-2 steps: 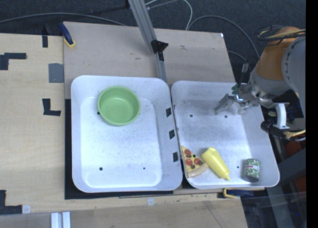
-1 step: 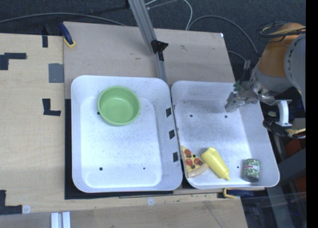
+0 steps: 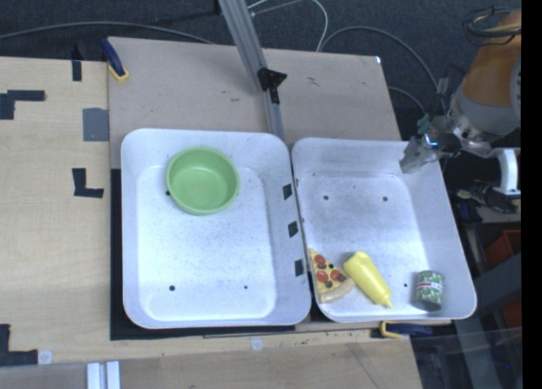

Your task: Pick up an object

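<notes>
Nearest my camera, along the front wall of the right bin [image 3: 440,209], three small things lie in a row: a pizza-slice toy [image 3: 328,275] at the left, touching or just beside a yellow squeeze bottle [image 3: 369,277] that lies on its side with its tip slanting toward the front right, and, a little apart at the right corner, a small dark can with a green label [image 3: 428,290]. Any of these could be the thing to pick up; none of them is between the fingers, and all three rest on the bin floor. From where I sit I see the claw [image 3: 417,155] at the far right corner of that same bin, over its rim, well apart from the three things at the front. It is small and blurred in my view, so I cannot tell whether it is apart or together. Above it the arm [image 3: 491,82] comes in from the right, its orange band showing above the grey wrist. Over in the left bin [image 3: 135,235] a green bowl [image 3: 202,180] stands upright toward the far left part, with nothing in it that I can see. Both bins sit side by side on the tabletop [image 3: 51,209], and a grey metal pole [image 3: 246,31] slants down from the far side to the gap between them.
</notes>
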You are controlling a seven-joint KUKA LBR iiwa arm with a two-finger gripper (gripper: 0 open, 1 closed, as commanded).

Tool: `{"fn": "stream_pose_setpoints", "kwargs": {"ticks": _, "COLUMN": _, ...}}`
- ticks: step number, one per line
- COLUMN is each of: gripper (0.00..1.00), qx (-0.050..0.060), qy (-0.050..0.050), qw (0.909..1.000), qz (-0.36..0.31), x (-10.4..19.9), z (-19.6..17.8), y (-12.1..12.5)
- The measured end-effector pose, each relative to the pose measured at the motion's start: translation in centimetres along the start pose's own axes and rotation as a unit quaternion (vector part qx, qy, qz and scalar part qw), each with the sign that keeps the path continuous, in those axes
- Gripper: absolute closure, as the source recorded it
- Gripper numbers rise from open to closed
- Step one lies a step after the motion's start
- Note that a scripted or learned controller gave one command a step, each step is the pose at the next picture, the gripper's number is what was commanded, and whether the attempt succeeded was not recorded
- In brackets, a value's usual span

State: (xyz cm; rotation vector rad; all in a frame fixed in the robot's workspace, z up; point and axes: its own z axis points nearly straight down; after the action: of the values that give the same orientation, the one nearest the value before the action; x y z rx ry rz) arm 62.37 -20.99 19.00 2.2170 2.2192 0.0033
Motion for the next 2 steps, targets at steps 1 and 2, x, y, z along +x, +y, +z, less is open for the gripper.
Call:
{"fn": "stream_pose_setpoints", "kwargs": {"ticks": 1, "gripper": 1.0, "qx": 0.0, "qy": 0.0, "qw": 1.0, "qz": -0.001, "x": 0.9, "z": -4.8, "y": -0.2}}
{"fn": "stream_pose_setpoints", "kwargs": {"ticks": 2, "gripper": 1.0, "qx": 0.001, "qy": 0.0, "qw": 1.0, "qz": -0.001, "x": 0.9, "z": -8.6, "y": -0.1}}
